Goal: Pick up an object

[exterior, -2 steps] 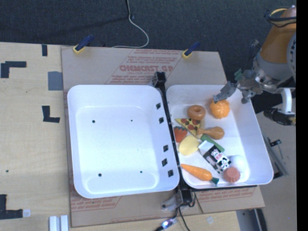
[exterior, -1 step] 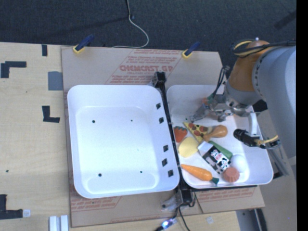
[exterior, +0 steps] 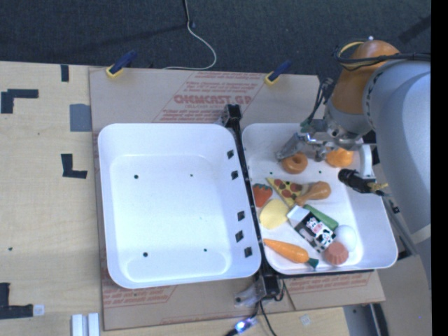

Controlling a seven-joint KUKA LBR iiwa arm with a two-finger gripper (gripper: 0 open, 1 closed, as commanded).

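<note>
The right bin holds several toy foods: a brown doughnut, an orange fruit, a pizza slice, a tan drumstick, a red piece, a yellow lemon, a black-and-white carton, a carrot, a white egg and a reddish lump. My gripper hangs low over the far part of this bin, just above the doughnut and left of the orange fruit. Nothing is visibly held in it.
The left bin lies beside the right one, with a black divider between them. Both rest on a cardboard sheet with blue-and-yellow clamps at its far corners. The grey arm covers the right bin's far right side.
</note>
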